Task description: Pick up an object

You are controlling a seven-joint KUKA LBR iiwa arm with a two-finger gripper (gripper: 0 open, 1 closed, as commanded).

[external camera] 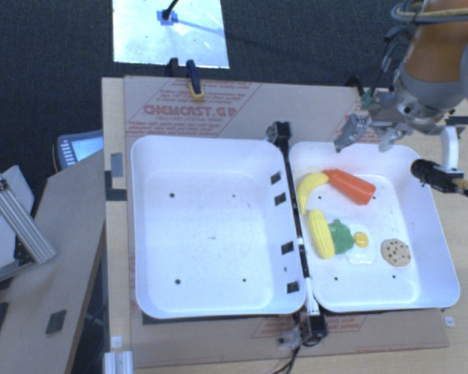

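Observation:
The right bin (pixel 429 287) holds an orange carrot (pixel 349 185), a yellow banana (pixel 310 188), a yellow corn cob (pixel 320 234), a green leafy piece (pixel 342 235), a fried egg (pixel 360 241) and a brown cookie (pixel 395 252). My gripper (pixel 370 136) hangs above the bin's far edge, up and right of the carrot. Its two fingers stand apart, open, with nothing between them.
The left bin (pixel 210 224) sits beside the right one, joined by a black clip strip (pixel 290 216). Both rest on a cardboard sheet (pixel 195 107). A clamp with a yellow tip (pixel 193 80) stands at the back. A metal rail (pixel 15 213) lies off the bench's left.

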